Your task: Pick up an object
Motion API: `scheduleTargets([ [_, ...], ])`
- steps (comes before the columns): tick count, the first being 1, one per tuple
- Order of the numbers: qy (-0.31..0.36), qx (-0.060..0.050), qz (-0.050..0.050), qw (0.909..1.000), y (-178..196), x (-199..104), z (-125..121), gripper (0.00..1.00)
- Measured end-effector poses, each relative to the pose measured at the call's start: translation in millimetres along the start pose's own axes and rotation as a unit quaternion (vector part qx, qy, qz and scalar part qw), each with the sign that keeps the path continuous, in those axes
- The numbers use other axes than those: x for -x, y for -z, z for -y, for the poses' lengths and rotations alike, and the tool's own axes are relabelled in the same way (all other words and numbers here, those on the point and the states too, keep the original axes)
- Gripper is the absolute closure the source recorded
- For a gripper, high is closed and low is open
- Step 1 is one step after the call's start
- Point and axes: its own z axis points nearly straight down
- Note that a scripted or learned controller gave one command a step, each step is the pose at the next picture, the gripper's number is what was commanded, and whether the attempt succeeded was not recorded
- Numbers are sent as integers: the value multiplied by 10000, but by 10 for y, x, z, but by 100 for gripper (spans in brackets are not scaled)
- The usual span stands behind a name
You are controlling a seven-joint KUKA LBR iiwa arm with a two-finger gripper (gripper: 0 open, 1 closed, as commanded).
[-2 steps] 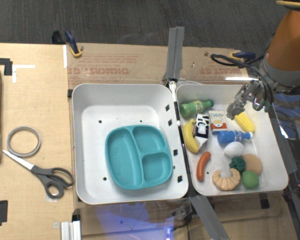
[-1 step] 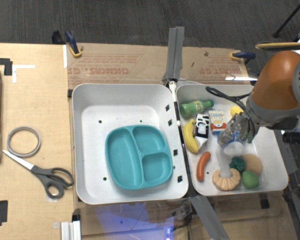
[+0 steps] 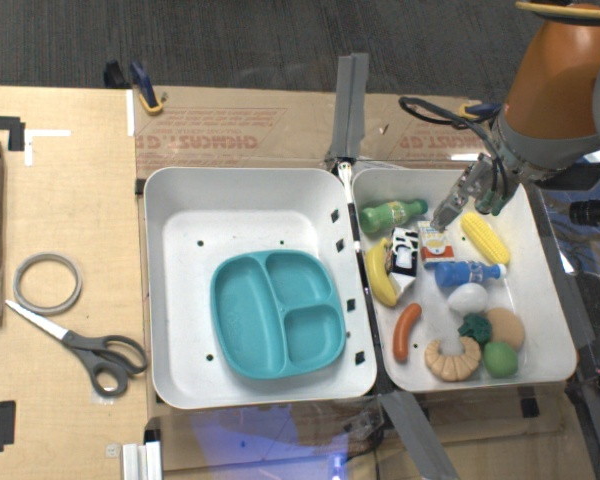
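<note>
The right bin holds several toy foods: a green bottle, a banana, a black-and-white carton, a blue bottle, a corn cob, a white egg, a red sausage, a pretzel-like ring, broccoli, a brown bun and a green ball. My gripper hangs over the bin's upper middle, its tips just above the carton and the blue bottle, beside the corn cob. Nothing is visibly between its fingers.
The left bin holds a teal divided plate. On the bench to the left lie scissors and a tape roll. A grey divider bar runs up between the bins.
</note>
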Motion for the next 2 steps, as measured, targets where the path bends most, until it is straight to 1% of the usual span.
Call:
scheduleTargets([
  [1, 351, 6, 5, 9994, 296, 140, -684, 100],
  [2, 980, -4, -12, 9952, -851, 178, 259, 100],
])
